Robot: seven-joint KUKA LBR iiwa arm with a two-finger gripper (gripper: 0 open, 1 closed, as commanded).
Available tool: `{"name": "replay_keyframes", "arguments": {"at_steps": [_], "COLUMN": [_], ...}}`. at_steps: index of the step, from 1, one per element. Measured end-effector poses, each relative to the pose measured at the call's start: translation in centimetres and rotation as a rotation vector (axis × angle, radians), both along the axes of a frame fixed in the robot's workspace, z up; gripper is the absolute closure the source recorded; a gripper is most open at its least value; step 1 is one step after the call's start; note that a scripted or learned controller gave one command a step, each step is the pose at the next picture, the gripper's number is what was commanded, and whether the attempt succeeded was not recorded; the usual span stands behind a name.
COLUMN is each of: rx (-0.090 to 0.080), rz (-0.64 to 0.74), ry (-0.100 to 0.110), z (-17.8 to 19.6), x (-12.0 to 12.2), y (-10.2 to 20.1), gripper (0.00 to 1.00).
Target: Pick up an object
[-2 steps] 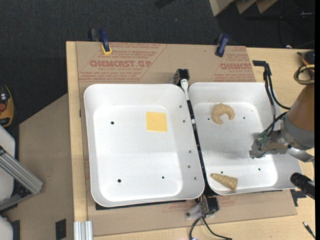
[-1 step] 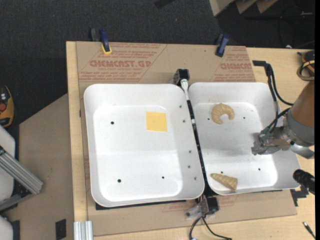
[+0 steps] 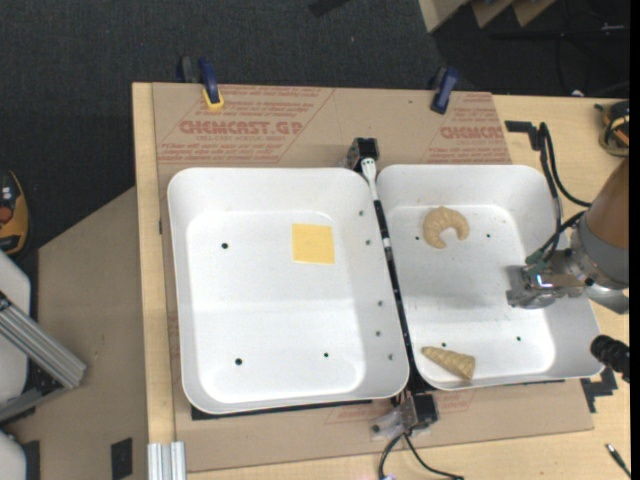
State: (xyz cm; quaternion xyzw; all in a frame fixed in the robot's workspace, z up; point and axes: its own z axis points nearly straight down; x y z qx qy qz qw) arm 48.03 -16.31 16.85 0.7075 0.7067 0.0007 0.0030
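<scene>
Although the tool (image 3: 528,290) sits low over the right bin (image 3: 480,183) by its right edge, its grip state cannot be told. The croissant (image 3: 444,225) near that bin's far edge looks light, stiff and curved; grasp across its thick middle.

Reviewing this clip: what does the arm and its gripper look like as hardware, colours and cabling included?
The arm enters at the right edge as a rounded grey link, tan-lit on top. At its end, the gripper is a compact grey metal assembly with small greenish and reddish spots near its base. Black cables loop along it above the right bin. No markings are legible.
</scene>
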Motion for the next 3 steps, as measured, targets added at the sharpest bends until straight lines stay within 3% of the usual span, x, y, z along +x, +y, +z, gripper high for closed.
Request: {"name": "replay_keyframes", "arguments": {"at_steps": [1,2,3], "rx": [0.001,-0.002,0.006], "rz": [0.008,0.005,0.008], "ry": [-0.007,-0.018,0.017], "z": [9.8,31.4,19.9], "x": [4.0,9.8,8.8], "y": [5.6,6.1,12.9], "gripper": [1.0,1.0,1.0]}}
